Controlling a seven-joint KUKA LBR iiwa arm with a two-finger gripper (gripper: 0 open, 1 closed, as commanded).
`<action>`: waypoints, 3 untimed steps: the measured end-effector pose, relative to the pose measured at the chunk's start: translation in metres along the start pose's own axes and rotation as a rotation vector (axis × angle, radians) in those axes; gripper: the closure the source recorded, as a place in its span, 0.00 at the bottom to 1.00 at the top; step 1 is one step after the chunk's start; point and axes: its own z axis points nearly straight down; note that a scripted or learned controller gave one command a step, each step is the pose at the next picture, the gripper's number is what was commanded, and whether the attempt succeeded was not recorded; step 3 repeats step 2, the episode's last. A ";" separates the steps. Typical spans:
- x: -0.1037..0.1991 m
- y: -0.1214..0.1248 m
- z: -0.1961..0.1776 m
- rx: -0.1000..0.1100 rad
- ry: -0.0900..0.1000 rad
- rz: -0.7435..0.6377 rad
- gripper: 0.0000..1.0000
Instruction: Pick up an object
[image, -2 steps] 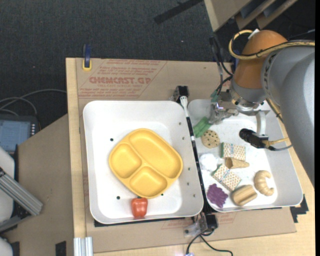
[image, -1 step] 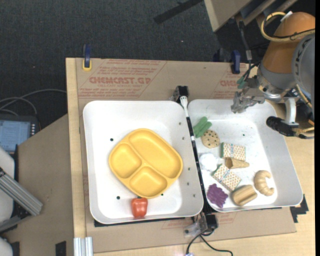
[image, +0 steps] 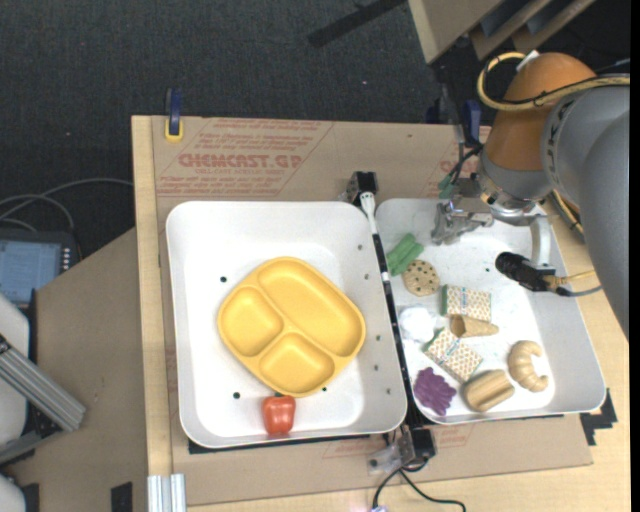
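My gripper (image: 450, 222) hangs over the far part of the right bin (image: 570, 330), a little right of and above a green piece (image: 403, 252). Nothing shows between its jaws. Below it lie a round speckled cookie (image: 421, 277), a patterned wafer (image: 468, 302), a cone-shaped piece (image: 473, 326), a second patterned wafer (image: 452, 353) and a white lump (image: 415, 322). Along the near edge sit a purple grape bunch (image: 433, 390), a bread roll (image: 487, 389) and a croissant (image: 529, 364).
The left bin (image: 195, 300) holds a yellow divided plate (image: 290, 325) in its middle and a red pepper (image: 279, 415) at its near edge. The grey arm with its orange band (image: 530, 110) comes in from the upper right.
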 end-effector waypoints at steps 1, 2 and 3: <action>0.001 0.000 0.018 -0.002 -0.002 0.002 1.00; -0.079 -0.007 -0.069 -0.018 -0.011 0.008 1.00; -0.079 -0.007 -0.069 -0.018 -0.011 0.008 1.00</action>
